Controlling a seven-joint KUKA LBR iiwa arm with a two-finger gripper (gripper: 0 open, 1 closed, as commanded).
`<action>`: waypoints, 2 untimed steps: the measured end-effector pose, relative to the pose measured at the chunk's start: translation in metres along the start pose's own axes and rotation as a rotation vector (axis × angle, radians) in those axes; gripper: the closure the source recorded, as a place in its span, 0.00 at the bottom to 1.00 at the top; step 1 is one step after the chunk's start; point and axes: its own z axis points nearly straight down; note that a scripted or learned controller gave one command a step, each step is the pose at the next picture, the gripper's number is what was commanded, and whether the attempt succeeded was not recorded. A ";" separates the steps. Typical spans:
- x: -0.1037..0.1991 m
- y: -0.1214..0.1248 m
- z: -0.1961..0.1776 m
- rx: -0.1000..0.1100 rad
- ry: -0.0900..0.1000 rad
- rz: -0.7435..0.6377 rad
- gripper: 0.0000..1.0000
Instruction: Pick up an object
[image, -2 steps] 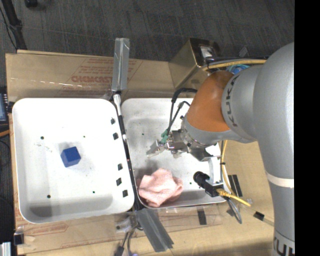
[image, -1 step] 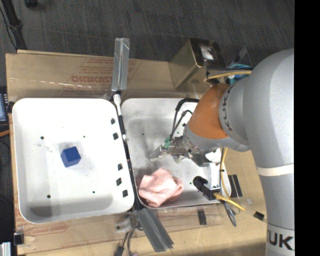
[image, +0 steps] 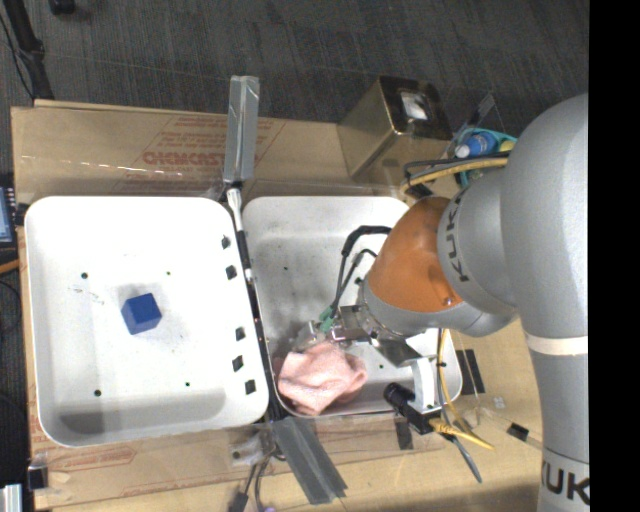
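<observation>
Pink cloth (image: 320, 377), crumpled, lies in the right bin (image: 300, 240), at its near left corner, close against the divider between the two bins. Its upper right edge sits directly beneath the claw (image: 338, 328), which hangs low over the bin floor just above the cloth; whether they touch, cannot tell. The wrist and its cables hide the claw's state: wide or narrow, cannot tell. Nothing visibly held.

Blue cube (image: 142, 312) rests alone in the left bin (image: 60, 230), left of centre, well apart from the claw and from the cloth.

The arm (image: 520, 240) enters from the right, grey with an orange band (image: 410, 265) above the wrist, covering much of the right bin's far right part. A black cable (image: 350, 255) loops along the wrist.

Both bins sit side by side on the desk (image: 120, 140), on brown cardboard with red print. A tan box (image: 385, 125) stands beyond the right bin. Black clips line the divider.
</observation>
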 end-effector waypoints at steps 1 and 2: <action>-0.003 0.018 -0.068 -0.002 -0.001 0.339 0.00; 0.014 0.012 0.000 0.002 0.001 0.155 0.00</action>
